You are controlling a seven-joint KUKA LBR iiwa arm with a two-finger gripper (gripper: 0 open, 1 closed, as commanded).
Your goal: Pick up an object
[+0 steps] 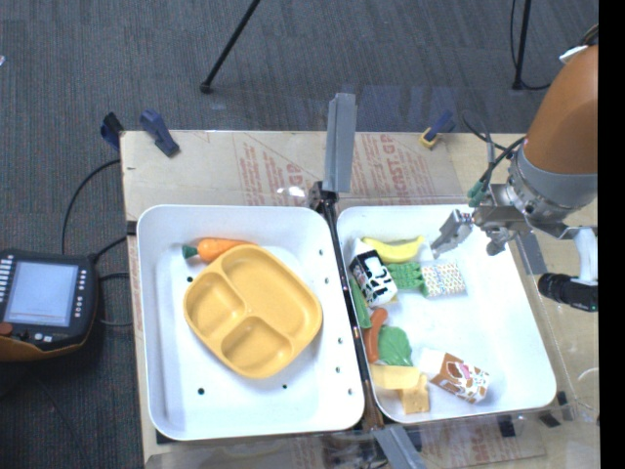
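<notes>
Hovering over the right bin point(527, 360), the gripper point(471, 231) has its fingers spread, grasping nothing. Banana point(392, 249), box point(443, 279) and carton point(372, 277) crowd together, so closing could probably pinch 2 or knock them aside.

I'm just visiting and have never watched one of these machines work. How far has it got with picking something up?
Nothing looks picked up yet: the banana, the patterned block and the other toys all lie in the right bin. In hand: the end effector hangs above that bin's upper part, near the banana, with nothing visibly between its fingers. Left to do: lowering onto an object, gripping and lifting it.
</notes>
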